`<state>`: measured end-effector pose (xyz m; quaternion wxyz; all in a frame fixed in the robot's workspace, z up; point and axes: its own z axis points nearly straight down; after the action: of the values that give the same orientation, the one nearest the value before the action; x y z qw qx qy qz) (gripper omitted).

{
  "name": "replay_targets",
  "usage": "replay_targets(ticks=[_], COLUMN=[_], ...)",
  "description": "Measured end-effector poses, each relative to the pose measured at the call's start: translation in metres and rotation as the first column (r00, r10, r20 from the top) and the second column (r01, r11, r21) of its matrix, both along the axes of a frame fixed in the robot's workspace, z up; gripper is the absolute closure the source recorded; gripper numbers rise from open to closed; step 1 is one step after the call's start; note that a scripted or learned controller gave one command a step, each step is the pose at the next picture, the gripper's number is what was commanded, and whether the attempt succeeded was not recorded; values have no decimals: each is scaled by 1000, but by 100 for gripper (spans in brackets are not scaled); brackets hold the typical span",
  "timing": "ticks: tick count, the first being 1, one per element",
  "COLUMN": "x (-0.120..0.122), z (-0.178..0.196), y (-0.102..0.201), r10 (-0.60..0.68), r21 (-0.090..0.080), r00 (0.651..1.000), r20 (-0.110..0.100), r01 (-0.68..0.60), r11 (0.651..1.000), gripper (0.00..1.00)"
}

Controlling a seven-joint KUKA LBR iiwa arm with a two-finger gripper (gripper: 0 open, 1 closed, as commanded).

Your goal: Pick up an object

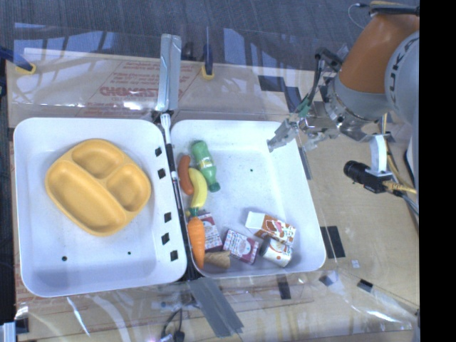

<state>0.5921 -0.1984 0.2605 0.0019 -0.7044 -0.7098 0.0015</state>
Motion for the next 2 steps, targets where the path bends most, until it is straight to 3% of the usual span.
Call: replay_targets(ticks=[1,2], x=[-10,13], z=[-120,-73], y=[51,49], r10=[78,59], r21=[0,0], r00=[997,998], r20=[-1,3], r01=[-78,-59], r11=[997,998], gripper=[0,0])
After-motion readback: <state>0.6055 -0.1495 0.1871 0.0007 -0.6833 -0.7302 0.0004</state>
